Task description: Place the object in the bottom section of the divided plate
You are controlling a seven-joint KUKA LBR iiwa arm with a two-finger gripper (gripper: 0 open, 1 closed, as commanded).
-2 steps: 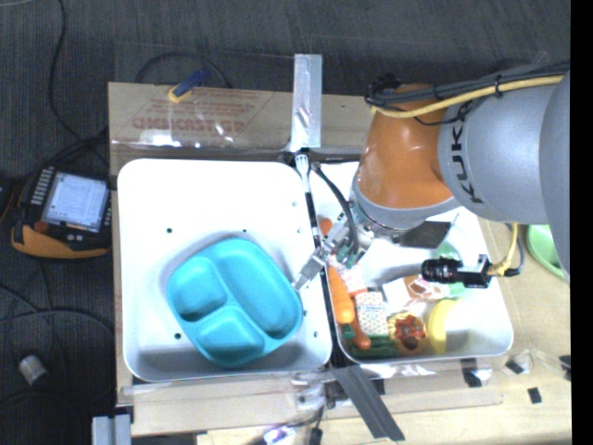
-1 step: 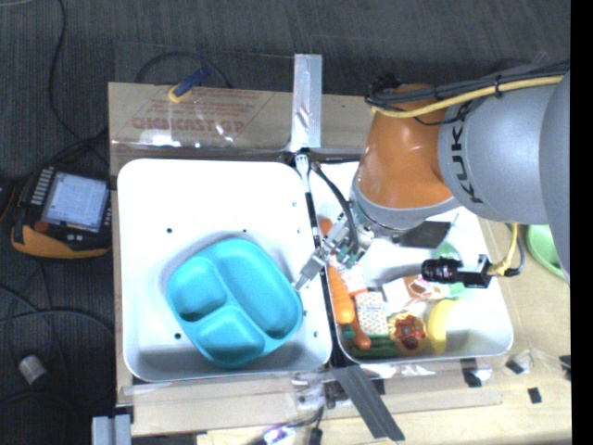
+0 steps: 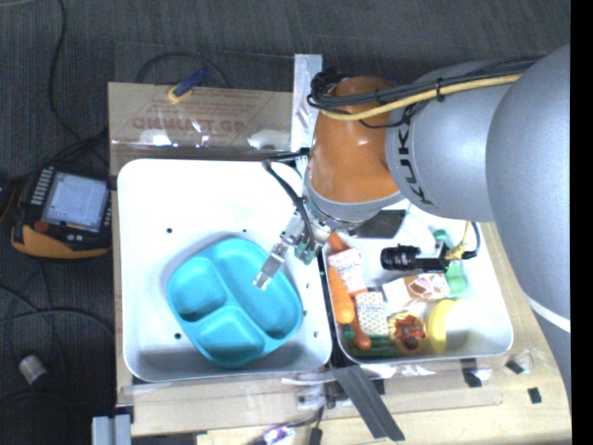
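Where tool [image 3: 269,272] hovers, divided plate [image 3: 232,309] beneath

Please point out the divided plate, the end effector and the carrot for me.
divided plate [image 3: 215,327], camera view, floor of its bottom section.
end effector [image 3: 270,271], camera view, its tip above the plate.
carrot [image 3: 343,304], camera view, middle of its body.

A single fixed camera looks down at a slant on the bench, near enough that the two white bins span most of the frame. The left bin [image 3: 139,248], holding the blue divided plate [image 3: 232,309], sits at center left; the right bin [image 3: 496,327] lies at lower right. The grey arm [image 3: 482,128] enters from the right and looms large at upper right. Dark floor borders the top and left.
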